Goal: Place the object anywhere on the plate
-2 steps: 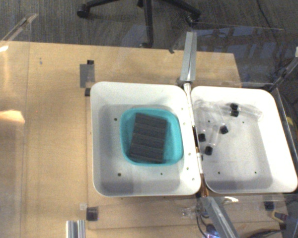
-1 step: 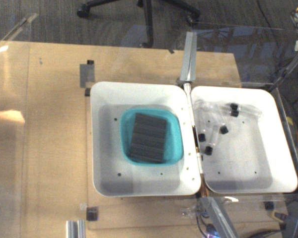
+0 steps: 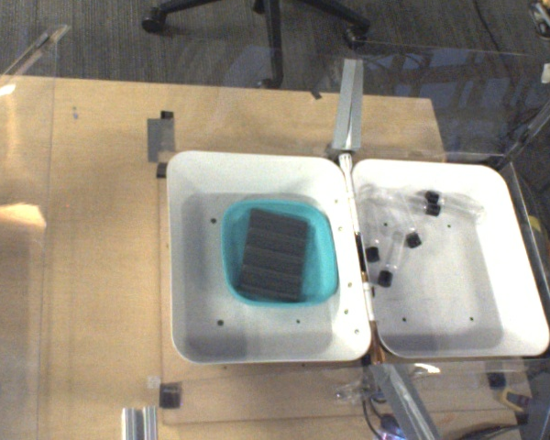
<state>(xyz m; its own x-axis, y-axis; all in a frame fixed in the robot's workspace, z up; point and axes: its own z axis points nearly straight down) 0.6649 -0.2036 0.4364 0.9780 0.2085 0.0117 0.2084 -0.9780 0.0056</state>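
Block on the plate

The dark ribbed block point(image 3: 274, 255) lies flat on the teal plate point(image 3: 325, 273) in the left bin point(image 3: 192, 246), so the placing looks done. It seems light, soft foam, best pinched across its short sides. Clear tubes point(image 3: 399, 246) with black caps lie in the right bin point(image 3: 495, 310). The gripper's state cannot be told.

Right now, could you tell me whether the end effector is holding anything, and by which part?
Nothing is seen held. The dark grey ridged block lies flat on the teal plate in the left bin, with nothing touching it.
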